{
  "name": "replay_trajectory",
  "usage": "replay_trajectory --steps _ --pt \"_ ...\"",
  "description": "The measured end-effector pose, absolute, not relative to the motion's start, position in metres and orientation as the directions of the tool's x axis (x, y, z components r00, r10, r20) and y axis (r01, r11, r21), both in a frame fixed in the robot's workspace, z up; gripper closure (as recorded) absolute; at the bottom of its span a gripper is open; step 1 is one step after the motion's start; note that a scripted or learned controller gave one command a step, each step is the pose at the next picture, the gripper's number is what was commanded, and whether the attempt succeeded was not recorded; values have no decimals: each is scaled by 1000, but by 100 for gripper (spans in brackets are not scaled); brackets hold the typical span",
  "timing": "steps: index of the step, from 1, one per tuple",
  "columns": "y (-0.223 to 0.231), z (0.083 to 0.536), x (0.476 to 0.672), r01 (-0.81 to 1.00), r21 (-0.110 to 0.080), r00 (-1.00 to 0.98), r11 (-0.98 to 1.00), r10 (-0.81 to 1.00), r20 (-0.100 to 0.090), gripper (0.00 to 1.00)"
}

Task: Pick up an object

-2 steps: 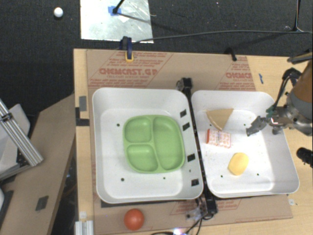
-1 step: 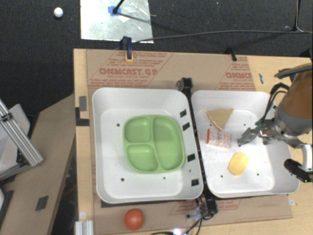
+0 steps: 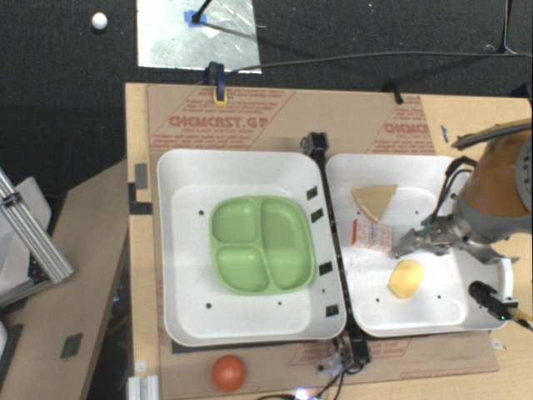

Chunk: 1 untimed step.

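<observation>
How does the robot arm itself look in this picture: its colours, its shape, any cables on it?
The arm is rounded and thick, with an orange band above a grey wrist section. A black cable loops along its left side. Below the wrist sits a grey metal gripper, narrower than the arm. A white bracket and a black part hang under the wrist. No markings can be read.
</observation>
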<state>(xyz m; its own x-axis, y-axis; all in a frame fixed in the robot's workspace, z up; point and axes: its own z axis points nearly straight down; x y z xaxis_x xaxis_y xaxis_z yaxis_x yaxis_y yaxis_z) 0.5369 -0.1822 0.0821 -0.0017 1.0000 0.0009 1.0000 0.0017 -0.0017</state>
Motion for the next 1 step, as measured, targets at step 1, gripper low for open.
replay_trajectory --steps 1 --pt "-183 95 538 1000 4 -2 2 1000 -1 100"
